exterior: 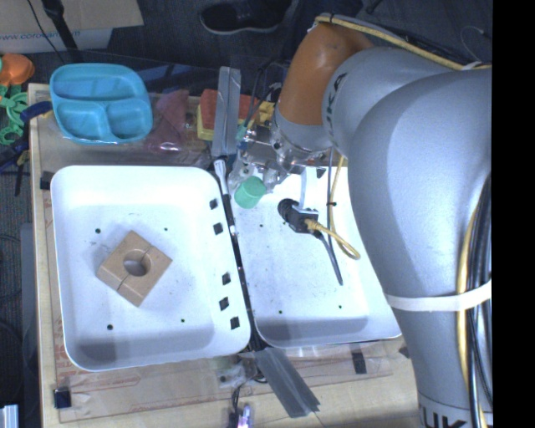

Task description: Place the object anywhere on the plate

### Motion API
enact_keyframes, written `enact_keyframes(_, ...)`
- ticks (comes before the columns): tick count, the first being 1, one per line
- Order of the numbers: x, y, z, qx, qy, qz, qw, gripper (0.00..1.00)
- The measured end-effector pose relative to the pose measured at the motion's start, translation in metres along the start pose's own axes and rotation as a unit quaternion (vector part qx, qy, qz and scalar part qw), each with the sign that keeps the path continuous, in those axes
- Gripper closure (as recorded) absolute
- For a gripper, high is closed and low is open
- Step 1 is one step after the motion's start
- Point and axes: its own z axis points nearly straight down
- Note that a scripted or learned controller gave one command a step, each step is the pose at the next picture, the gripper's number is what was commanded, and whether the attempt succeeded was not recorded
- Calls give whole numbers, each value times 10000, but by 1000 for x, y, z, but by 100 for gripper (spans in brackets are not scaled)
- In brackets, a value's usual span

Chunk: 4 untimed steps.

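Partial white lettering, apparently "UK", runs along the base of the grey arm (435, 251) at the lower right, cut off by the frame's bottom edge (presumably part of the maker's name). A strip of dark print sits on the cardboard box (71, 21) at the top left, too small and blurred to read. No other text, numbers or signs are legible.

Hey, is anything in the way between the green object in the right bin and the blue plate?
Yes. The blue plate sits behind the left bin, outside it. Between it and the green object stand a grey bar and some pinkish clutter. The gripper is right beside the object.
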Motion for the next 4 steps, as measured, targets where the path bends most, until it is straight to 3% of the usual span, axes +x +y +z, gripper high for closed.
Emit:
enact_keyframes(1, -66, 11, -40, -17, 1, 1148, 9934, 100)
enact_keyframes(2, -127, 9, -89, -17, 6, 1812, 9835, 100)
enact_keyframes(3, -116, -117, -131, -16, 3, 724, 9974, 100)
enact_keyframes(4, -100, -163, -58, -9, 0, 1356, 9908, 100)
